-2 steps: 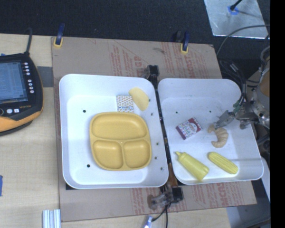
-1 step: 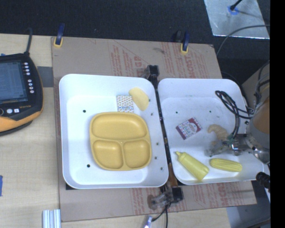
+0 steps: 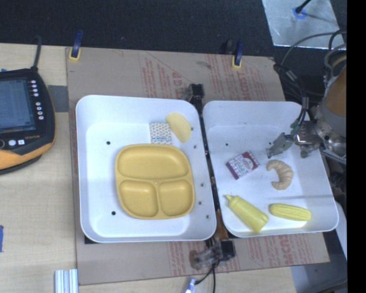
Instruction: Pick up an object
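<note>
Overhead, the two-finger gripper [image 3: 291, 144] hangs over the upper right part of the right white bin [image 3: 232, 112], its fingers spread apart and nothing between them. A tan croissant-shaped toy [image 3: 281, 173] lies just below and slightly left of the fingertips, apart from them. A small dark red packet [image 3: 242, 164] rests left of the croissant, near the bin's middle. A yellow mustard-style squeeze bottle [image 3: 246, 212] and a yellow corn cob [image 3: 290, 212] lie along the bin's lower edge. The left white bin [image 3: 88, 163] contains a yellow three-compartment plastic tray [image 3: 154, 180], a patterned white sachet [image 3: 160, 133] and a pale yellow banana-like piece [image 3: 179, 126] above it.
</note>
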### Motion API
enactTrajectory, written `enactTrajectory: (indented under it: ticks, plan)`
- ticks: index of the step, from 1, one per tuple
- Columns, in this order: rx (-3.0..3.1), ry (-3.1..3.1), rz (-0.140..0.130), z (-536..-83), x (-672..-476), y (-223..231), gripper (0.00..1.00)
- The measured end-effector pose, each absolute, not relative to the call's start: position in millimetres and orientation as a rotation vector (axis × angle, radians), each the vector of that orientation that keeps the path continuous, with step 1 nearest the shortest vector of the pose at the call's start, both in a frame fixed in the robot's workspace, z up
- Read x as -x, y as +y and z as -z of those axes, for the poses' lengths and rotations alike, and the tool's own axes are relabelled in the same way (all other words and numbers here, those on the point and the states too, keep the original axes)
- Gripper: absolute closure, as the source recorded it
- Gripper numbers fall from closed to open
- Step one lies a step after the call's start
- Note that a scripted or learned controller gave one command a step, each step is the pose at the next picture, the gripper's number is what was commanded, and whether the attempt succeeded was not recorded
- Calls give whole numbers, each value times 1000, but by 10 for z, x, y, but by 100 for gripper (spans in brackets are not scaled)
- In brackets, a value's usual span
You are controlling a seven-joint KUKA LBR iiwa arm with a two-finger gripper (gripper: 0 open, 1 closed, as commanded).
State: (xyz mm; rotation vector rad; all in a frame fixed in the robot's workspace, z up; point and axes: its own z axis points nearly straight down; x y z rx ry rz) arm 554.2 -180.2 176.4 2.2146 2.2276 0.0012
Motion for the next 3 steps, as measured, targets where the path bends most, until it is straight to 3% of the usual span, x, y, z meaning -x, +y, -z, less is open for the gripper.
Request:
enactTrajectory:
  ticks: [1, 2, 3]
  plan:
    - [-2215, 2231, 3, -1483, -6047, -1118, 0]
    - [-2217, 2231, 8, -911, -5701, -993, 0]
    - [-2216, 2232, 10, -1017, -5704, -1004, 100]
